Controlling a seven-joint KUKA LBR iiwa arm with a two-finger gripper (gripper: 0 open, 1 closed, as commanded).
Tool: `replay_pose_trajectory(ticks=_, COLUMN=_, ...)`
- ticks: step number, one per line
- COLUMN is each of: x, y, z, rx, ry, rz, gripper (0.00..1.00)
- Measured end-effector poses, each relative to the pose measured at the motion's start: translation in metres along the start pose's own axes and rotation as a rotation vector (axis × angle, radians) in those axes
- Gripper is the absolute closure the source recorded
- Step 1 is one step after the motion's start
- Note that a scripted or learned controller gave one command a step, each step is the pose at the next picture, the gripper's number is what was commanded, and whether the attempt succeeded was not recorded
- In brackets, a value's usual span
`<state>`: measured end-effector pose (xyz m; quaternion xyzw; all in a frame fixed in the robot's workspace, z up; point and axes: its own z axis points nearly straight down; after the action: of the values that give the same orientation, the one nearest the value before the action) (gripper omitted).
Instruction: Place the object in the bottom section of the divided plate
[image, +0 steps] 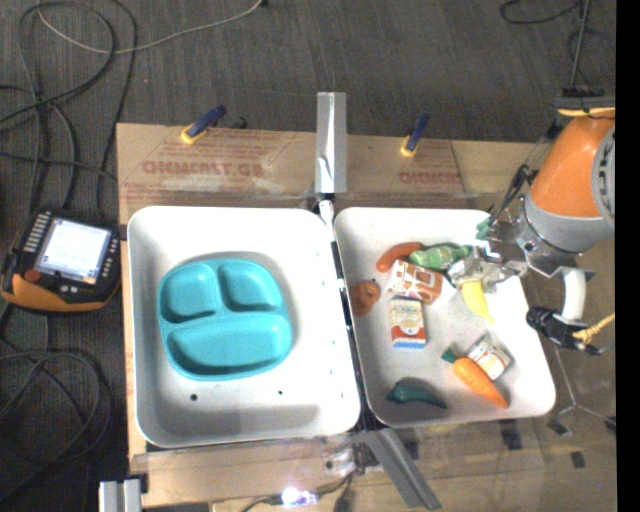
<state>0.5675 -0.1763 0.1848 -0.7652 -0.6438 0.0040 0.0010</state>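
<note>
The divided plate (227, 318) is seated in the left bin (150, 400), its broad bottom section left bare to receive the object. The toy foods, among them a banana (474, 298) and a carrot (480, 381), are heaped right of the plate. Above the banana the gripper (484, 262) is poised; the state of the jaws cannot be told.

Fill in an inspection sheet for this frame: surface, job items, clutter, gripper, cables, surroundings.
Surface: bench with left bin and right bin side by side.
Job items: teal divided plate in left bin, nothing in it.
Clutter: right bin holds carrot, banana, small carton, dark green piece, other toy foods.
Gripper: gripper above the right bin's upper part; finger state unclear.
Cables: loose on floor at left.
Surroundings: teach pendant left of bench.
</note>
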Motion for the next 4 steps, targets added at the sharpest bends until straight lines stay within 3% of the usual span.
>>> replay_pose_trajectory(ticks=1, x=0.056, y=0.049, z=0.013, rx=0.000, ry=0.003, rz=-0.004, gripper=1.00)
replay_pose_trajectory(ticks=2, x=0.172, y=0.020, z=0.003, rx=0.001, ry=0.003, rz=0.113, gripper=1.00)
replay_pose_trajectory(ticks=3, x=0.229, y=-0.022, z=0.003, rx=0.000, ry=0.003, rz=-0.269, gripper=1.00)
replay_pose_trajectory(ticks=4, x=0.307, y=-0.045, z=0.006, rx=0.000, ry=0.002, rz=-0.329, gripper=1.00)
